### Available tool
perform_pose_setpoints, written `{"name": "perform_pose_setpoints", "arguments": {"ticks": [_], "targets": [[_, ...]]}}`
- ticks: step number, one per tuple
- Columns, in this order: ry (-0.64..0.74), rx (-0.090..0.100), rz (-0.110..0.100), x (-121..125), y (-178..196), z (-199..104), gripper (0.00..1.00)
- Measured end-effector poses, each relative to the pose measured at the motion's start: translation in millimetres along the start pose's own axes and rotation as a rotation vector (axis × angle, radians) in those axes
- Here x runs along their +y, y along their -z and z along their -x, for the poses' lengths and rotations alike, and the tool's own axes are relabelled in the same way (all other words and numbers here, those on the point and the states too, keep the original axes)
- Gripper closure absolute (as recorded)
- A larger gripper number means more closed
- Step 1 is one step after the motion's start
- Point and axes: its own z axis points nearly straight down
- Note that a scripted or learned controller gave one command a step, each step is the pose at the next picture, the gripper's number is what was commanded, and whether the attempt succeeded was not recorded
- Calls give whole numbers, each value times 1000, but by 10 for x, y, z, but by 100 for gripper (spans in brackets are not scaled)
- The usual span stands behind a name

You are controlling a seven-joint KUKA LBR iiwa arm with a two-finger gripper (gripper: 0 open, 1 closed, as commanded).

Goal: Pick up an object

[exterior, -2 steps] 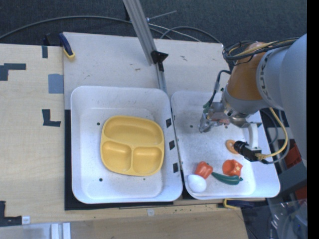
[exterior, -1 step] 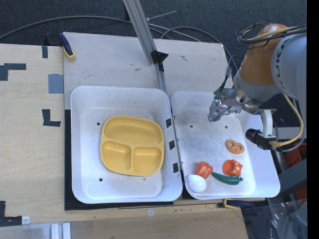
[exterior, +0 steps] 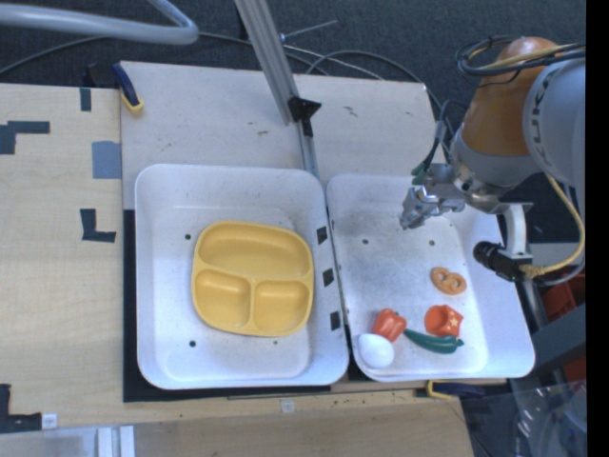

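Near edge of the table: two shallow white bins side by side. Right bin holds all the loose items, clustered at its near end. White egg sits at the near-left corner of that bin, touching or just beside a small red-orange pepper. Green chili lies flat just right of it, running toward a red tomato-like piece that it touches or nearly touches. Orange pretzel-shaped pastry sits a bit farther in, near the bin's right wall, apart from the rest.

Left bin carries a yellow divided plate with three compartments, roughly centred, flat.

Farther in, gripper hangs over the far part of the right bin, well apart from the food items. Nothing seen between the fingers; whether they are spread or closed cannot be told from this angle. Grey arm with orange band comes in from the far right.

Far edge of the table: slanted metal rail, a blue-yellow clip at the far-left.
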Motion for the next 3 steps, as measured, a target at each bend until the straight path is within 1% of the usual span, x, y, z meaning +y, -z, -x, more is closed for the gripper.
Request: {"name": "perform_pose_setpoints", "arguments": {"ticks": [1, 2, 3], "targets": [[5, 1, -3, -15, -39, -515, 100], [5, 2, -1, 120, 73, -1007, 100], [6, 1, -2, 91, 47, -1554, 100]]}}
